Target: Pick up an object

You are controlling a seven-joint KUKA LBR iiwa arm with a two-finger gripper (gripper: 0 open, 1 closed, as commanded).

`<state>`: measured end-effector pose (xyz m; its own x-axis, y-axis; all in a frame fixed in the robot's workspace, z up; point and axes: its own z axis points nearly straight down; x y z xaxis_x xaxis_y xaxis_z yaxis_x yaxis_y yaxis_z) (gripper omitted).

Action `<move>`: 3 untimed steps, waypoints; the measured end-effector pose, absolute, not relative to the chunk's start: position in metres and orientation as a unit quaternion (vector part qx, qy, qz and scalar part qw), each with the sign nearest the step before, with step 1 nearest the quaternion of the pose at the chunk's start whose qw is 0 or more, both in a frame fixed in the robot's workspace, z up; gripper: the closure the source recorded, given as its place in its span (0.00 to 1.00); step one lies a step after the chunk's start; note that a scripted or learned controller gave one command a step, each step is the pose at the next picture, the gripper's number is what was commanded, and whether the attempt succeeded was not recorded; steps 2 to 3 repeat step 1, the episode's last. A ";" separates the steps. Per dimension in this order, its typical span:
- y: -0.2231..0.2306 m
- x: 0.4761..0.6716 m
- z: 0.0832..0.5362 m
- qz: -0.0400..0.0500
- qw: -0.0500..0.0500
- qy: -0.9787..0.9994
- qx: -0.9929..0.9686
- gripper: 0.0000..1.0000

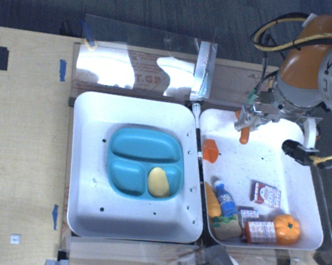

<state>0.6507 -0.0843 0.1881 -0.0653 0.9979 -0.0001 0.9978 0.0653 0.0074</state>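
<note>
Gripper hangs over the right bin's twelve o'clock edge, toward its eleven o'clock corner, below the grey arm with its orange band. A small orange piece sits at the fingertips; whether it is a held object or part of the fingers cannot be told, nor whether the fingers are apart or together.

The right bin holds the loose items. One orange block lies against the nine o'clock wall, just below the gripper and apart from it. One red-and-white packet lies near the middle, toward four o'clock. The rest crowd the six o'clock wall: one carrot-like orange piece, one blue-capped bottle touching it, one tan lump below them, one red can lying on its side, and one small pumpkin touching the can at five o'clock. That makes seven things in this bin.

The left bin holds one blue divided tray with three compartments; one yellow lemon-shaped object lies in the small compartment at its five o'clock.

Open white floor fills the right bin's upper half from twelve to three o'clock. The two bins touch along a shared middle rim. In the left bin, a bare white margin surrounds the tray on all sides.
</note>
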 end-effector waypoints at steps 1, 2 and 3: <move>-0.071 0.642 0.185 0.000 0.000 0.745 0.667 1.00; -0.071 0.642 0.185 0.000 0.000 0.745 0.667 1.00; -0.071 0.642 0.185 0.000 0.000 0.745 0.667 1.00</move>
